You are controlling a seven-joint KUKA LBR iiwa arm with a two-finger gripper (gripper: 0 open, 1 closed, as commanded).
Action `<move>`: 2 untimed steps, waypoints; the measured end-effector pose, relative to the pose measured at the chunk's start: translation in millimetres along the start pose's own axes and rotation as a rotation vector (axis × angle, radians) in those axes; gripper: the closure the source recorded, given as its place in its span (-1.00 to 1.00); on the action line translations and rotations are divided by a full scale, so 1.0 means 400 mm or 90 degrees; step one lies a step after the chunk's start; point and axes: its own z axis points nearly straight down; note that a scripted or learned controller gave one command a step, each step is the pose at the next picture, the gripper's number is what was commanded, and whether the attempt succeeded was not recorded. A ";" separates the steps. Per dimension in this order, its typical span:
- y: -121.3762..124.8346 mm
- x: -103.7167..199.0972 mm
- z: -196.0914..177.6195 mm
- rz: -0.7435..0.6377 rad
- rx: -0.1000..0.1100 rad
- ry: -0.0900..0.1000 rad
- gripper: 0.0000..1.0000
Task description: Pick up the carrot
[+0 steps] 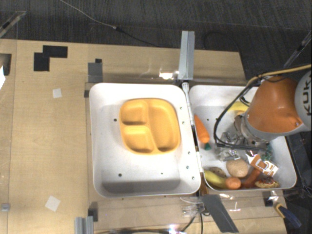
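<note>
On my worktop the left bin (105,145) holds a yellow divided plate (147,126), and just past the divider the carrot (201,128) lies along the left wall of the right bin (214,94), untouched. I judge I am at the approach step: my pincer (233,149) hangs low in that right bin, to the right of the carrot and apart from it, near the potato (237,168) and banana (214,178). I cannot tell how wide it stands or whether it grips anything, so next I should shift left over the carrot and align.

"KU" on arm (303,99)
</note>
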 end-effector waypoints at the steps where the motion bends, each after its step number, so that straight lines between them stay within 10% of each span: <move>1: 0.043 -0.025 -0.001 -0.168 0.003 -0.001 1.00; 2: -0.040 -0.218 0.006 -0.155 -0.002 0.002 1.00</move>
